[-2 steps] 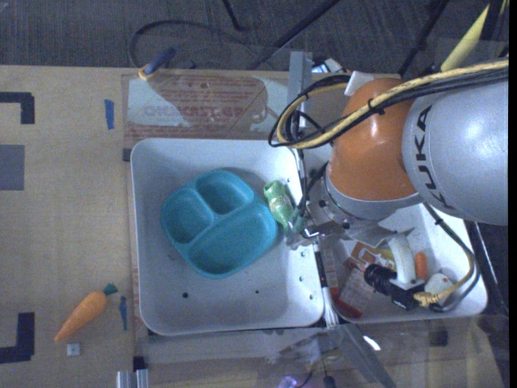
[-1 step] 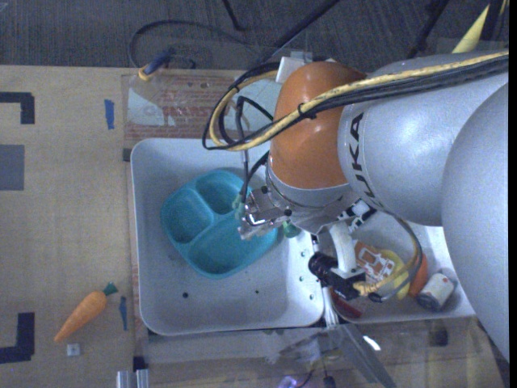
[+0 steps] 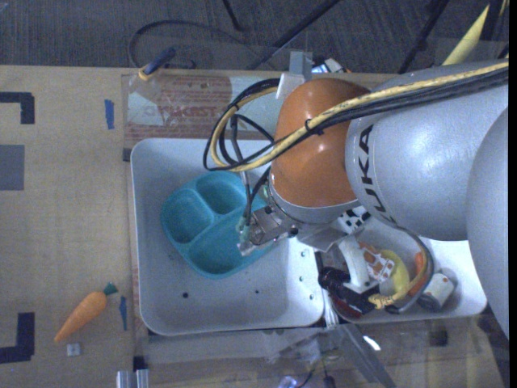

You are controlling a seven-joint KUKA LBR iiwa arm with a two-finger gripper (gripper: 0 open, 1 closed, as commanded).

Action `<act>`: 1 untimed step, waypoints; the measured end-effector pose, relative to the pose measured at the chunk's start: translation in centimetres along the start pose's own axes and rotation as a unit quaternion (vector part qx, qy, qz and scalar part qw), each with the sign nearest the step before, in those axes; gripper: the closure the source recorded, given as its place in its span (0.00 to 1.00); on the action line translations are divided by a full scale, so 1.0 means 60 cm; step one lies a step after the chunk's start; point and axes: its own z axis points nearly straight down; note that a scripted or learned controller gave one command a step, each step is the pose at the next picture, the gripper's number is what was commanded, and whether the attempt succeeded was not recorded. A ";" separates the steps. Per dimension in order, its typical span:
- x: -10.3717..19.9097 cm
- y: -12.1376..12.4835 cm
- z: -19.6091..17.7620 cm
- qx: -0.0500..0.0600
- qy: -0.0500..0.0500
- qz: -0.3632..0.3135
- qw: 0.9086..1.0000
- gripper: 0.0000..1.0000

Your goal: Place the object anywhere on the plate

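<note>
Looking down at your bench, the arm [image 3: 404, 160] comes in from the right and its orange band [image 3: 319, 140] sits over the seam between the two bins. The gripper [image 3: 257, 231] pokes out below-left of that band, right over the near-right edge of the teal divided plate [image 3: 198, 225] in the left bin [image 3: 161, 297]. You can't tell how far the hand is open from this angle, the wrist covers most of it, and nothing clearly shows in its grip.

What's the task's object? Honestly can't tell for sure. A toy carrot [image 3: 81, 314] lies well out to the left and below the hand, outside the bins on the wooden benchtop [image 3: 56, 241]. Its long axis runs diagonally, green top pointing up-right toward the bin, orange tip down-left.

Just right and below the hand, the right bin [image 3: 460, 253] holds a jumble [image 3: 380, 277] of small items, yellow and white bits among them, partly under the arm.
</note>
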 end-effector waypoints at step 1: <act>-0.091 -0.035 -0.065 -0.002 -0.001 0.000 1.000 1.00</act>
